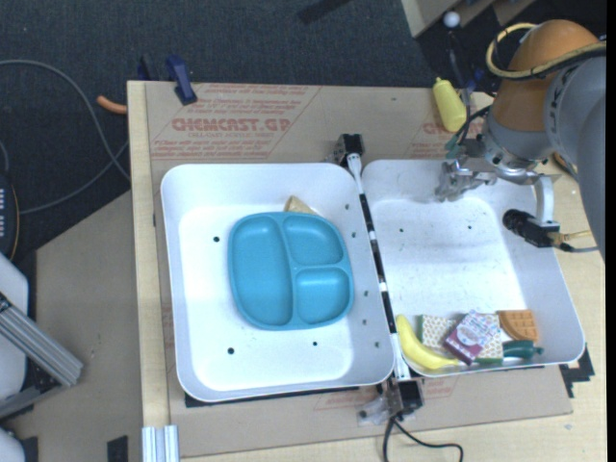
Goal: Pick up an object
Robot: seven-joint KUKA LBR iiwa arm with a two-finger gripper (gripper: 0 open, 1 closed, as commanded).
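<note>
Table (241, 114) — brown board carrying two shallow white bins side by side.

Left bin (192, 354) — one blue divided plate (289, 268), three compartments, lying flat near the middle. A tan corner of some thin item (298, 203) shows just behind the plate's far rim; too little is visible to name it.

Right bin (452, 258) — far and middle floor bare. All goods are clustered along the near wall: a yellow banana (419, 349) at the near left corner, a patterned packet (436, 328) just beside it, a pink-and-white wrapper (475, 335), an orange waffle-like piece (519, 325), and a green-handled item (515, 352) lying partly under the others. These touch or overlap one another.

Arm (539, 85) — grey with orange band, reaching in from the right. Pincer (452, 183) sits over the far edge of the right bin, well apart from the cluster. Whether it is released or clenched I cannot tell; nothing is seen between it.

Step in hand, judged — approach; no object picked yet. To do it well: travel toward the near wall, choose a piece with free flanks — the banana at the cluster's left end looks the likeliest — close across its narrow width, and descend clear of the bin wall so the neighbours are not dragged along.
</note>
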